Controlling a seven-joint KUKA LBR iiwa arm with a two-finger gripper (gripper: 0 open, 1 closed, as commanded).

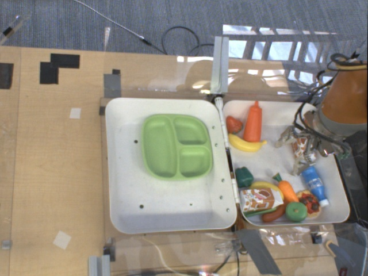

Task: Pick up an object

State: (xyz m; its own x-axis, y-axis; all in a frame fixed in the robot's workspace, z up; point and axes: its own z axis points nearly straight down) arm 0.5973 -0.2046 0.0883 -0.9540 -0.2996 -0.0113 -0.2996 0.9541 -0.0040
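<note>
Wooden desk (52, 171) boards carry two shallow white bins side by side, with grey carpet (172, 10) behind them. Inside the right bin (339, 211) lies a small packet with red and white print (299, 148), and the gripper (303, 149) sits directly over it, at the bin's right-hand side; whether it is spread or pinching the packet I cannot tell, because the metal parts blur into the wrapper. Just below the packet lies a blue bottle (315, 183), tilted toward the bin's lower right corner. Further left stand an orange bottle (253, 121), a yellow banana (247, 144) touching its base, and a red piece (233, 124) beside them. Along the bin's lower edge are a dark green piece (244, 177), a printed carton (261, 200), a carrot (287, 190), a sausage (273, 214), and a green apple (296, 211). A green divided plate (176, 146) rests in the left bin (123, 211). An orange band (348, 94) on the arm shows above the gripper.
</note>
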